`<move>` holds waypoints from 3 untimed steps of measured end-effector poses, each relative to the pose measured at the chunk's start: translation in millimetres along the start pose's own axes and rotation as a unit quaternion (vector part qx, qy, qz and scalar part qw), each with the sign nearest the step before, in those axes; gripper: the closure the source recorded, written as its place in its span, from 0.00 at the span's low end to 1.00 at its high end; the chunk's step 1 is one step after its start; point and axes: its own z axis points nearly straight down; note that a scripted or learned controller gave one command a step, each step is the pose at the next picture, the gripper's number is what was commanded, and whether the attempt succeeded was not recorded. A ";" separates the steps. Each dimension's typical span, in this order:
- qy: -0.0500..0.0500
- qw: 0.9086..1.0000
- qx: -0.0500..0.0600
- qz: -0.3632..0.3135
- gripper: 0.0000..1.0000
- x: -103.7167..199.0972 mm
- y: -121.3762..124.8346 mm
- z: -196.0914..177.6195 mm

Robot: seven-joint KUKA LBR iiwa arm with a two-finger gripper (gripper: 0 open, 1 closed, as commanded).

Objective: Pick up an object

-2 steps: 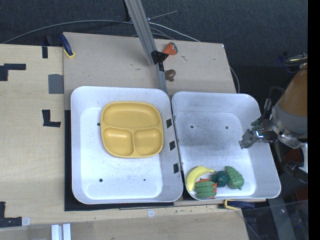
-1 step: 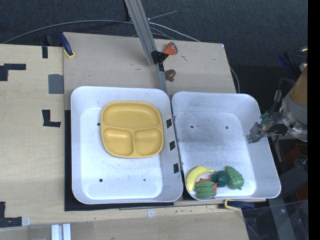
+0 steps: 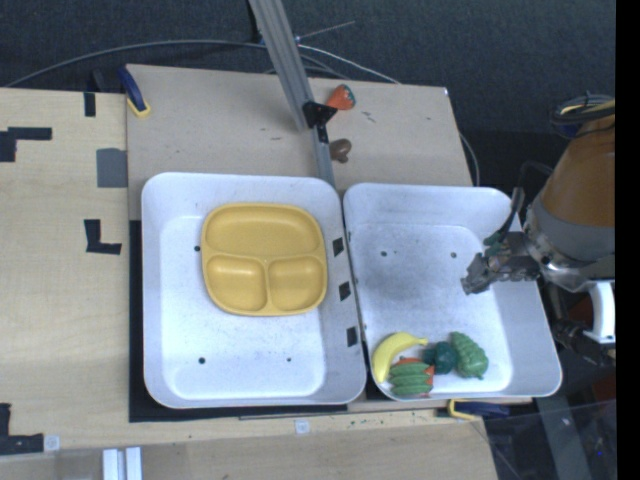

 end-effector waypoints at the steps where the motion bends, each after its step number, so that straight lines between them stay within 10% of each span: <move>1: 0.000 1.000 -0.001 -0.001 1.00 54.6 1.5 -11.2; 3: 0.000 1.000 0.000 -0.002 1.00 166.5 17.3 -11.0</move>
